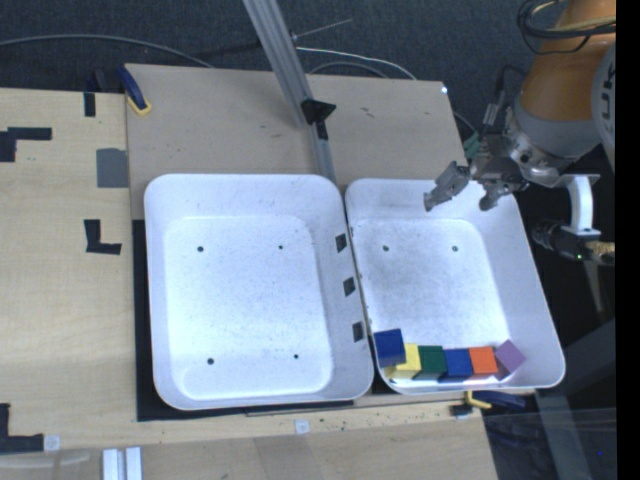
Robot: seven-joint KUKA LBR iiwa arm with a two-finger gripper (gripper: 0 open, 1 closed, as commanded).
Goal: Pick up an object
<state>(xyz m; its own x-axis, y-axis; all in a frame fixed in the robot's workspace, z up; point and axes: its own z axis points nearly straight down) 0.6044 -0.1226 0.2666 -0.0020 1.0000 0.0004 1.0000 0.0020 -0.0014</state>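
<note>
The gripper (463, 194) is hanging above the far right corner of the right bin (440, 268), with its two fingers spread apart and nothing between them. The arm (560, 88) is reaching in from the right, its orange band sitting just above the wrist.

The candidate objects are lying in a row along the near wall of the right bin. From left to right they are: a blue block (389, 345) sitting partly on a yellow block (407, 365), then a green block (431, 359), a second blue block (458, 362), an orange block (483, 360) and a purple block (509, 355). The blocks are touching or nearly touching one another and are pressing close to the bin wall, probably because the bin floor is curving up there and collecting them.

The left bin (245, 288) is lying just beside the right one, joined by small dark clips along the shared edge.

The gripper is well apart from the row, so the pick is judged not yet begun. The tight packing is likely leaving little room for a finger between neighbours; the raised blue block and the purple block at the end are appearing the most accessible.
</note>
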